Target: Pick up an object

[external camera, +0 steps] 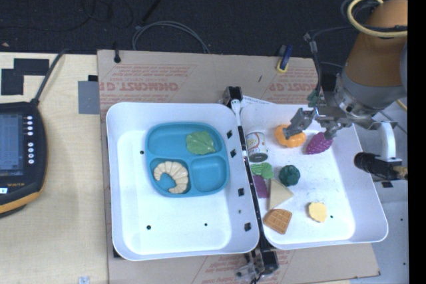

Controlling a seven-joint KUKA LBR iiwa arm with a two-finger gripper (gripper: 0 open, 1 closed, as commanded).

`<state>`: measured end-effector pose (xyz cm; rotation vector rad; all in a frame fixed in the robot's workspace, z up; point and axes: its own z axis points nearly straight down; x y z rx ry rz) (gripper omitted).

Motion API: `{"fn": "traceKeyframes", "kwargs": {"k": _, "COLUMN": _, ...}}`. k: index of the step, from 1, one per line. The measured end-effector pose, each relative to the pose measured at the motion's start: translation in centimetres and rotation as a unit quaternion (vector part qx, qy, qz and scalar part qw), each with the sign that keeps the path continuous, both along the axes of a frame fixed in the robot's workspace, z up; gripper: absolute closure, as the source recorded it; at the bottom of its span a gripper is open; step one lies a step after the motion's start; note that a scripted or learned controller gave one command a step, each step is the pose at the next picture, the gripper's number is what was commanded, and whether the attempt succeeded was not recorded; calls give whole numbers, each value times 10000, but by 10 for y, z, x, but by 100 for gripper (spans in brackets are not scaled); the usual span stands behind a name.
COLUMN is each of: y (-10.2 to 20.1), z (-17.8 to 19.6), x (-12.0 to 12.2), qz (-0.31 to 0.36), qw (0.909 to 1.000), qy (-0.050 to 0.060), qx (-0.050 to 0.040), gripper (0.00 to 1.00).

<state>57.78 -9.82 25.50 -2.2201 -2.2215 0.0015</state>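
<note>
Hovering my hand (318, 122) over right bin (369, 223), near its far edge. Fingers spread wide, gripping nothing. Purple object (319, 142) lying just below fingertips, orange piece (290, 137) beside it. Nothing lifted yet; descent, closing and lifting all remaining, I'm judging.

- The brown cardboard sheet (174, 82) under the two bins carries reddish block lettering along its far edge, upside down from this view and too blurred to spell out.
- More reddish print shows on the cardboard's near edge, illegible.
- The small white can (255, 142) has a printed label, unreadable.
</note>
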Motion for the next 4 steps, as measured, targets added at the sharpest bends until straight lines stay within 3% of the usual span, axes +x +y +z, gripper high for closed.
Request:
{"fn": "traceKeyframes", "kwargs": {"k": 1, "y": -32, "z": -175, "x": -9, "qz": -19, "qw": 10000, "qy": 22, "qx": -3, "gripper": 0}}
{"fn": "traceKeyframes", "kwargs": {"k": 2, "y": -33, "z": -158, "x": -7, "qz": -36, "qw": 10000, "qy": 19, "qx": 8, "gripper": 100}}
{"fn": "traceKeyframes", "kwargs": {"k": 3, "y": -32, "z": -158, "x": -8, "qz": -35, "qw": 10000, "qy": 23, "qx": 9, "gripper": 0}}
{"fn": "traceKeyframes", "kwargs": {"k": 4, "y": -39, "z": -168, "x": -49, "qz": -9, "qw": 10000, "qy": 25, "qx": 10, "gripper": 0}}
